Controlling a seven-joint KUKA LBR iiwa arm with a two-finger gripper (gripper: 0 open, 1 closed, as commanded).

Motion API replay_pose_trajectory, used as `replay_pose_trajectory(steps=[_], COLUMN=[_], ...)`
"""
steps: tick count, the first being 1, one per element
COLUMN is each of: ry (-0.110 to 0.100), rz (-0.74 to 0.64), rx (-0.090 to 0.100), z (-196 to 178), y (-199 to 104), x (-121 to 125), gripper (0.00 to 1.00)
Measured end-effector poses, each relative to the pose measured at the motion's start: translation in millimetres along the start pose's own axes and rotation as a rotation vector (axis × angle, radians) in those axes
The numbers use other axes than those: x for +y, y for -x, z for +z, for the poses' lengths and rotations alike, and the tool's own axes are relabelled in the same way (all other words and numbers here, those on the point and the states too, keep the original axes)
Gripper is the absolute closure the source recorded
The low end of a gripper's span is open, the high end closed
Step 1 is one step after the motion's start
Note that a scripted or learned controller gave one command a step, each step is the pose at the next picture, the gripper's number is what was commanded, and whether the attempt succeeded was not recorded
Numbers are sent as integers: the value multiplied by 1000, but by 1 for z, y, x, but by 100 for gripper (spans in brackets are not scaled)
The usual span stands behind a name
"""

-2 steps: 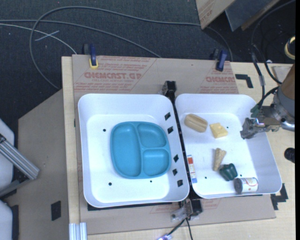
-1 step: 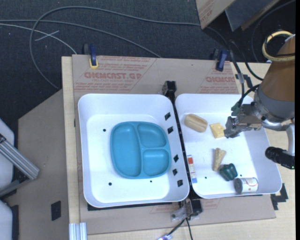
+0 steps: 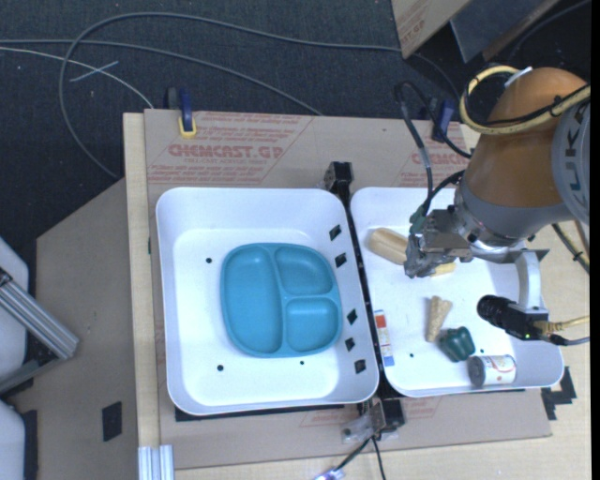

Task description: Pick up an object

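Reaching in from the right, the grey arm (image 3: 525,159) with its orange band hangs over the right bin (image 3: 403,370), and the gripper (image 3: 427,265) is low above the far part of that bin. It stands over the right end of a pale bread-like piece (image 3: 386,244), at or very near its top, but how far the gripper is open, and whether it has hold of anything, cannot be told from this angle. Nearer the front of the same bin lie a small beige cone (image 3: 436,317), a dark green object (image 3: 457,343) just beside it, and a small white and grey cylinder (image 3: 492,368) close to the front rim; a thin white and red stick (image 3: 382,337) lies along the left wall. The left bin (image 3: 187,281) holds a blue divided plate (image 3: 281,298) in its middle. Both bins sit side by side on a brown cardboard sheet (image 3: 234,150) with red print, which covers the surface. Behind it is dark carpet floor (image 3: 75,122) with thin grey cables (image 3: 94,56) lying across it, and a cardboard box (image 3: 422,23) stands at the far edge.
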State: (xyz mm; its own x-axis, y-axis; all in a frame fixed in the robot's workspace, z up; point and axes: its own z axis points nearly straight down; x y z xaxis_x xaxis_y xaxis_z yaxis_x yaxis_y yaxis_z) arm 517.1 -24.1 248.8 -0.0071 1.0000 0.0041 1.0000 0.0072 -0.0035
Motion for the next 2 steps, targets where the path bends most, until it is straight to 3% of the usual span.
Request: replay_pose_trajectory(steps=[2], ry=[2], rz=[0], rx=[-1], z=[22], y=[-113], x=[9], gripper=[100])
